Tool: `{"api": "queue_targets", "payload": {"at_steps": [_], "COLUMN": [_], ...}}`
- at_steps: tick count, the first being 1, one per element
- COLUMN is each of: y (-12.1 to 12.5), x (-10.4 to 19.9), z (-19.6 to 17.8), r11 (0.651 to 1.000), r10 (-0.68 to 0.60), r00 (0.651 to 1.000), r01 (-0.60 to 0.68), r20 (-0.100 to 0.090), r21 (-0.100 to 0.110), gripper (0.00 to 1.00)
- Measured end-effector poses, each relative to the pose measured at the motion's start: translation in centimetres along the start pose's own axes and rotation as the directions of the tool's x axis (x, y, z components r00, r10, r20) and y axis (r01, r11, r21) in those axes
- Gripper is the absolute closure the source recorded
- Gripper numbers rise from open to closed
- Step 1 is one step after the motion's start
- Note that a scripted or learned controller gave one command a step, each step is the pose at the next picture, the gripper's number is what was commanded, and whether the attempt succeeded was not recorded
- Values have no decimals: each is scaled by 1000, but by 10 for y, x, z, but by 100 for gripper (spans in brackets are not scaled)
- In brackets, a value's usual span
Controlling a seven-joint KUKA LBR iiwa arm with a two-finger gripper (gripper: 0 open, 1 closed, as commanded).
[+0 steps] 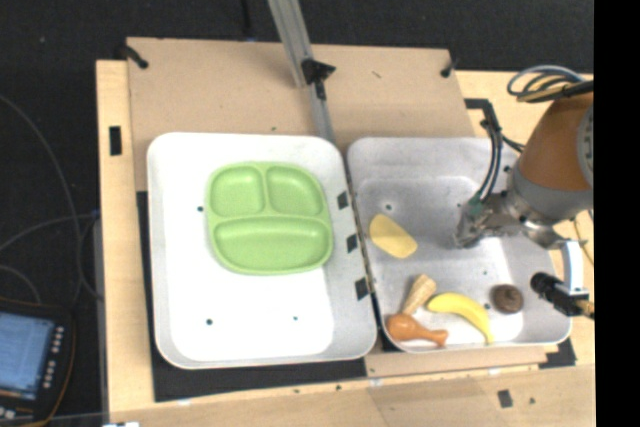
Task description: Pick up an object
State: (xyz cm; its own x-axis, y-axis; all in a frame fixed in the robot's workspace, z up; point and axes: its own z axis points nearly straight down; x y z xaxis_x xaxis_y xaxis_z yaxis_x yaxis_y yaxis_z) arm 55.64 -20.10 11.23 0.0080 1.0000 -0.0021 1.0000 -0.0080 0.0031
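Note:
The right bin (420, 165) holds several small food toys: a pale yellow wedge (392, 236), a yellow banana (462, 311), a beige piece (417, 292), an orange drumstick (415, 328) and a dark brown round piece (507, 298). My gripper (472, 225) hangs over the right part of this bin, above bare floor between the wedge and the brown piece. Nothing shows between its fingers.
The left bin (180, 315) carries a green three-compartment plate (269, 218). A metal pole (285, 5) slants up from between the bins at the back. The arm's orange band (552, 150) rises at the right edge.

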Motion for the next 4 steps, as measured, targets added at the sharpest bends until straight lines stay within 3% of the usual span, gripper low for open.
{"api": "queue_targets", "payload": {"at_steps": [2,3,4], "y": [-4,6,6], "x": [-2,-2,52], "z": [-103,-152,-140], "r11": [1000,1000,1000], "r10": [-11,-11,-15], "r00": [1000,1000,1000], "r01": [11,11,15], "r20": [1,1,-2], "r21": [-5,-4,1], "gripper": [100,100,100]}}
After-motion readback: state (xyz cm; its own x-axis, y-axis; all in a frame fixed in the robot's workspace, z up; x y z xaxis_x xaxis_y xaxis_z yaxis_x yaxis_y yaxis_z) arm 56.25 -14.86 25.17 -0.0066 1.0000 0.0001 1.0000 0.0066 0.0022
